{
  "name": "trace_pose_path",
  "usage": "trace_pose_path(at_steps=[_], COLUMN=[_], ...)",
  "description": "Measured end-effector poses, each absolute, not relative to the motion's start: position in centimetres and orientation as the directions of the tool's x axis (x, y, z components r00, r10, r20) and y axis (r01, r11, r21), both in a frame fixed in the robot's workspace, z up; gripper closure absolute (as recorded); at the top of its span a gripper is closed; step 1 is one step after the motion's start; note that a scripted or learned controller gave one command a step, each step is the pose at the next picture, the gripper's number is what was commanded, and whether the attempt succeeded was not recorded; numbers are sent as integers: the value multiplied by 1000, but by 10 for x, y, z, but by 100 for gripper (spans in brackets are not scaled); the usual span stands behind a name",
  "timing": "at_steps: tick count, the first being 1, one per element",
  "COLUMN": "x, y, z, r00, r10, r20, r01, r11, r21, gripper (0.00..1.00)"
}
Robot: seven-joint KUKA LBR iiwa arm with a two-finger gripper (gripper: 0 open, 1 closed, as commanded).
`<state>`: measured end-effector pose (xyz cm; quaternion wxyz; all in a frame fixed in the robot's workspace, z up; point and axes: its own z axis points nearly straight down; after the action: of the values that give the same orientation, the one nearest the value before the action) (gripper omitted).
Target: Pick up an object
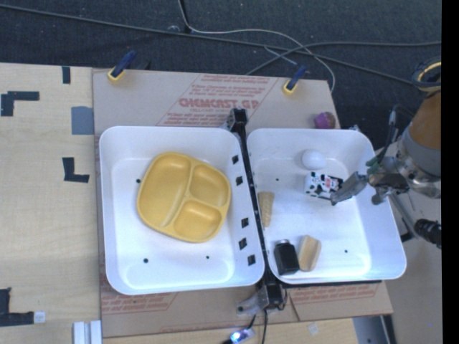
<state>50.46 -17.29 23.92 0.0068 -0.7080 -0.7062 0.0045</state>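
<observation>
Nearest, by the right bin's [380,264] front edge, lie a black block [285,257] and a tan wedge [309,252]. Farther back, the gripper [340,194] touches a printed white packet [321,184]; finger state unclear. A moulded yellow tray [184,196] occupies the left bin [115,213].

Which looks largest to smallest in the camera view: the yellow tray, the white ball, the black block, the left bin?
1. left bin
2. yellow tray
3. black block
4. white ball

The block and ball look close in size, so that order is unsure.

A lab bench: clamped board [215,99], loose cables [215,38], bins [115,192].
</observation>
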Motion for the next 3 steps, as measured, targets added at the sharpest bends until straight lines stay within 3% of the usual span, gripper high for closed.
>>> trace_pose_path(at_steps=[1,3], x=[507,513], y=[-173,-171], z=[245,131], r00=[-1,-1], r10=[1000,1000], r20=[1,2], r01=[1000,1000], r11=[1,1], r21=[-6,-11], gripper=[0,0])
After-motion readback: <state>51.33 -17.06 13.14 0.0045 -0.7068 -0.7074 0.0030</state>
